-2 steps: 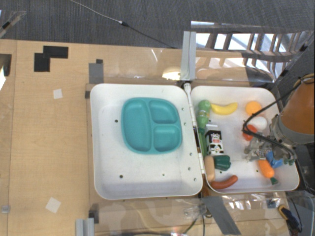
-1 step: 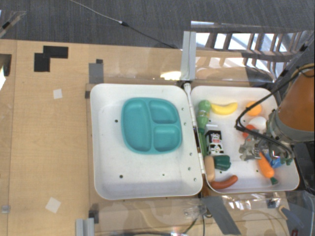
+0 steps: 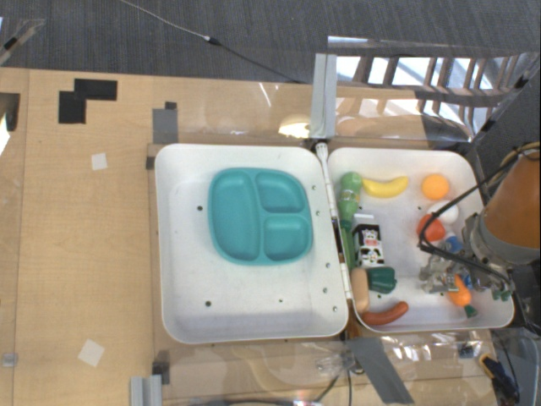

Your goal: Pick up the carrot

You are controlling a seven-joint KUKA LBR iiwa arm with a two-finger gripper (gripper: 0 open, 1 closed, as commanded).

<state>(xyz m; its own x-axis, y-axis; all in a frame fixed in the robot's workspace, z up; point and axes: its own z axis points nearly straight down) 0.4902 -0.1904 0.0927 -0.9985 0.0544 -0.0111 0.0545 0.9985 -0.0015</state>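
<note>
Bins: two white bins, left bin (image 3: 182, 311) and right bin (image 3: 404, 157), side by side mid-frame.
Left bin contents: one teal divided plate (image 3: 258, 216).
Right bin contents: one banana (image 3: 385, 187), one orange ball (image 3: 435, 186), one sausage (image 3: 385, 313), one green bottle (image 3: 348, 194), among other small items.
Carrot (image 3: 461, 296): one, small, orange, lower right corner of right bin, partly hidden beneath the gripper.
Gripper (image 3: 452, 282): directly over carrot; jaw state cannot be told.
</note>
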